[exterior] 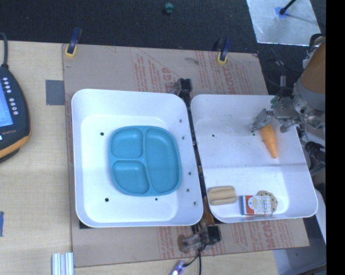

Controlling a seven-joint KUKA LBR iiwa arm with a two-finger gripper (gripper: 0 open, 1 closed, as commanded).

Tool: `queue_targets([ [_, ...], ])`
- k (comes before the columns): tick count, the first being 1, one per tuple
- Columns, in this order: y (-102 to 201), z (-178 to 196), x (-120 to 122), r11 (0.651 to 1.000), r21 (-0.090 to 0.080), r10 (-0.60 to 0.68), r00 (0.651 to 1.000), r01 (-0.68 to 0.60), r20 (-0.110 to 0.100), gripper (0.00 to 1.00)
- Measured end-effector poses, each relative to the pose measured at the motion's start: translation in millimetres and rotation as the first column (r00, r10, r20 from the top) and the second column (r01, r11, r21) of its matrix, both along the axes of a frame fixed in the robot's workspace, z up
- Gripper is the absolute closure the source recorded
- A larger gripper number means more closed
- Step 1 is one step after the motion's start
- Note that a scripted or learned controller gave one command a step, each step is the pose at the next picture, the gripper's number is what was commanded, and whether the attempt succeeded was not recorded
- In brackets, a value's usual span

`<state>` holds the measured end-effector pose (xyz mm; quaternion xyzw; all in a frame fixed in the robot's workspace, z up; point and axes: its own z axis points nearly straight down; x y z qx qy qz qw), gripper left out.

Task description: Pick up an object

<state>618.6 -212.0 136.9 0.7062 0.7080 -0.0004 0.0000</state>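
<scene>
An orange carrot [269, 142] lies in the right white bin [232, 153], near its right wall, pointing toward the front. My gripper [270, 126] hovers just behind the carrot's thick end. It is open, its fingers splayed to either side of that end. A tan bread-like block [221, 195] and a small red and white snack box [258, 204] lie along the right bin's front edge. In the left white bin [80, 153] sits a blue divided plate [145, 160].
A black and orange control pendant [3, 113] rests on the bench at far left. Two blue clamps [73, 41] [222, 48] hold the cardboard sheet at the back. The arm comes in over the right bin's right wall.
</scene>
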Motion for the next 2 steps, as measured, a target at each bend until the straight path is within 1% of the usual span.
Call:
queue_targets([
  [1,0.1,2.4,9.3,1.000,0.001,0.002,1.000,-0.002,0.000,0.00],
  [2,0.3,0.1,7.8,1.000,0.001,0.001,1.000,-0.001,-0.002,0.00],
])
